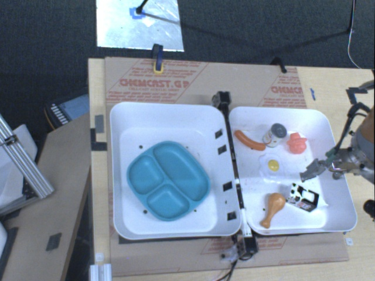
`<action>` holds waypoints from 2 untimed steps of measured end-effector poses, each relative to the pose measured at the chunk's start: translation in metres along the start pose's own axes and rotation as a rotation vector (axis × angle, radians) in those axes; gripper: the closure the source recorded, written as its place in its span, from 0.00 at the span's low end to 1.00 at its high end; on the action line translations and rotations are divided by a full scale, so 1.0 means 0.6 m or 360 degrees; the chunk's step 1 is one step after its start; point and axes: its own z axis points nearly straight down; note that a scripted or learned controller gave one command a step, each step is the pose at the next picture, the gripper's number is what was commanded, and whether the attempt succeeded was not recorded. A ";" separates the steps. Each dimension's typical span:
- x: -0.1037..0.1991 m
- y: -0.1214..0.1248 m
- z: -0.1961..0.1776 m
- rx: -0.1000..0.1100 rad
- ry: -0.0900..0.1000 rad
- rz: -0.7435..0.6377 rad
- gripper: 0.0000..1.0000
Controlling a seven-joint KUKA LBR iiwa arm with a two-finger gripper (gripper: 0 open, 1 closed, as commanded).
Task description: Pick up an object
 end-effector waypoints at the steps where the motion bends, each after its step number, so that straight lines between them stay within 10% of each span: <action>1: -0.013 0.004 0.073 0.0000 0.0001 0.0003 0.00; 2: 0.000 -0.002 0.153 -0.0010 0.0005 0.0004 0.00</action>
